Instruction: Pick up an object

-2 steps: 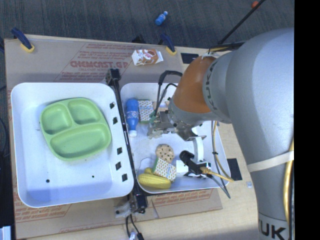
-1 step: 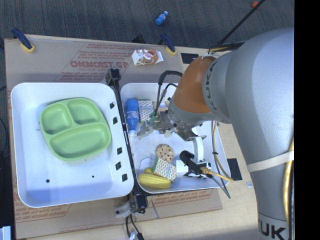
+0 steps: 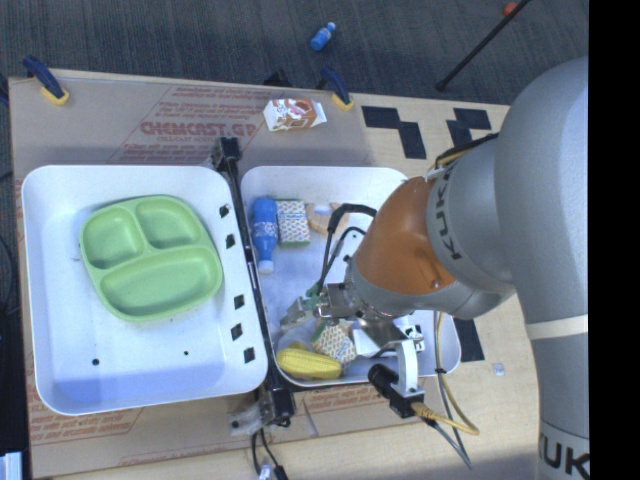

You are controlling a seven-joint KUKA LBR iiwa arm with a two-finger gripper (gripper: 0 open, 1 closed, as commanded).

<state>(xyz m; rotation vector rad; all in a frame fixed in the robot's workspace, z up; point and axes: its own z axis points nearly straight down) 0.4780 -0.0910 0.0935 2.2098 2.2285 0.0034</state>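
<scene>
Beside end effector (image 3: 322, 313), yellow banana (image 3: 308, 364) lies just below, apart.

A robotics lab: a bench (image 3: 180, 118) clamped with blue clips (image 3: 46, 80), two white bins (image 3: 40, 268), loose cables (image 3: 450, 423), grey carpet (image 3: 200, 18).

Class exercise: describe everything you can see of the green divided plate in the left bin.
The green plate is pale green, apparently plastic, with rounded corners and three compartments: two small ones at the far side, one large one nearer. It lies flat, slightly turned, on the floor of the left bin, toward its far half. Nothing lies in it or touches it.
</scene>
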